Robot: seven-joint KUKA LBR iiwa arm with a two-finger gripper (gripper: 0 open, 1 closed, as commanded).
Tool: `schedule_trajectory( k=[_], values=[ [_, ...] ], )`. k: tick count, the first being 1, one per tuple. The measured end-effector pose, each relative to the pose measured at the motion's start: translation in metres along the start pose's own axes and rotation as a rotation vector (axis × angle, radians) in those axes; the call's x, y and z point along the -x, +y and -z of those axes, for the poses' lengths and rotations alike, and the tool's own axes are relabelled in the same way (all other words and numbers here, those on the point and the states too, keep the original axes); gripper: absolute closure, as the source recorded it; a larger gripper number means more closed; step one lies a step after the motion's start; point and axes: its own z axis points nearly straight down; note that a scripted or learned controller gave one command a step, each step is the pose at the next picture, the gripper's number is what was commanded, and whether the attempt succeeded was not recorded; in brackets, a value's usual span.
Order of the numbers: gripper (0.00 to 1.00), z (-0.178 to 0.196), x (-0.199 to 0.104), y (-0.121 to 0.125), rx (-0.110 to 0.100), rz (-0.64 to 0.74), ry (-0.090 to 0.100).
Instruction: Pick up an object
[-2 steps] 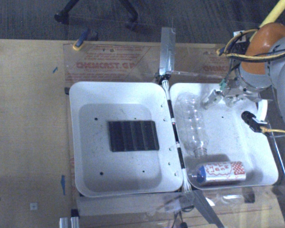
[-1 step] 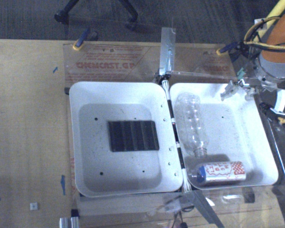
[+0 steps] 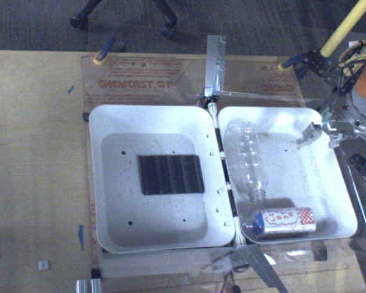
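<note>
Clear plastic bottle [image 3: 246, 157] lying on its side in the right bin [image 3: 329, 182], along that bin's left wall, base toward the top of the frame, neck and cap pointing down toward the lower part of the frame. Just below the cap, a small tube or carton with red-and-white print [image 3: 285, 220], lying crosswise along the bin's lower wall, one end close to the bottle's neck; contact between the two cannot be told. Rest of right bin floor bare, white.

Left bin [image 3: 110, 163], centre-left of frame, holding one dark ribbed rectangular pad [image 3: 171, 174] flat at its middle. Bins touching along a central seam.

Hand [image 3: 311, 133] at upper right of the right bin, near its top-right corner, well apart from bottle and carton. One pale finger visible, slanting down-left above the bin floor; nothing seen between the fingers. Open or closed: cannot tell. Wrist and cables at the right edge of the frame.

Tabletop [image 3: 36, 163] tan wood, with blue tape marks at left. Yellow-handled clamps [image 3: 104, 52] along the top edge.
</note>
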Motion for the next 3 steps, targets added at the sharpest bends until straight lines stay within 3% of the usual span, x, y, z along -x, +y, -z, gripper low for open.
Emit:
schedule_trajectory(
  k=[1,2,3],
  values=[
    [0.0,0.062,-0.113,-0.11,-0.003,-0.041,0.002],
    [0.0,-0.081,-0.121,-0.115,0.009,0.08,0.0],
    [0.0,-0.086,-0.113,-0.052,-0.082,0.212,0.025]
  ],
)
